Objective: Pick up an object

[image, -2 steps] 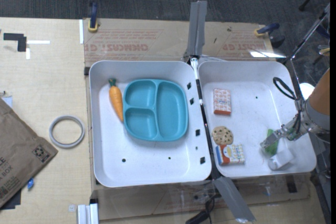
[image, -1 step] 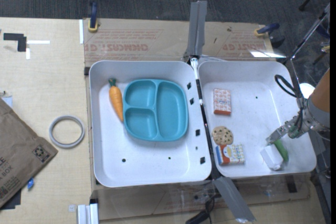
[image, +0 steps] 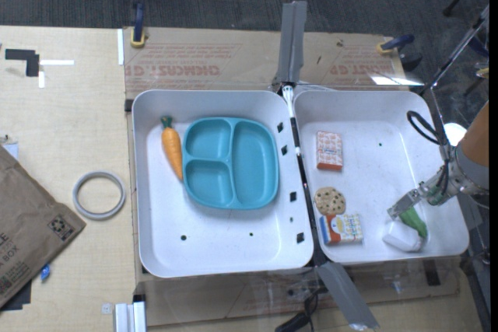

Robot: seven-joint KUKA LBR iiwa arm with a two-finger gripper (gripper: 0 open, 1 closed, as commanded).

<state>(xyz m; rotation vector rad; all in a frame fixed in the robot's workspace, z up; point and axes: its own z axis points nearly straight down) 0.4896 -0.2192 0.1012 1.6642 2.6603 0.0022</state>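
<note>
My hand [image: 408,206] low in right bin [image: 366,109], over green-white object [image: 410,232]. Grip state: cannot tell. Step: reaching. Next I need confirmed closure, straight lift.

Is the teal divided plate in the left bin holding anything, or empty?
Empty. All three compartments of the teal plate show bare; the toy carrot lies beside it on the bin floor.

The two bins [image: 148,190] are looking white. A teal plate [image: 232,163] and an orange carrot [image: 172,152] with a green top are lying in the left bin. The right bin is holding a pink box [image: 329,151], a brown spotted cookie [image: 330,202], and a green-and-white thing [image: 408,232].
</note>
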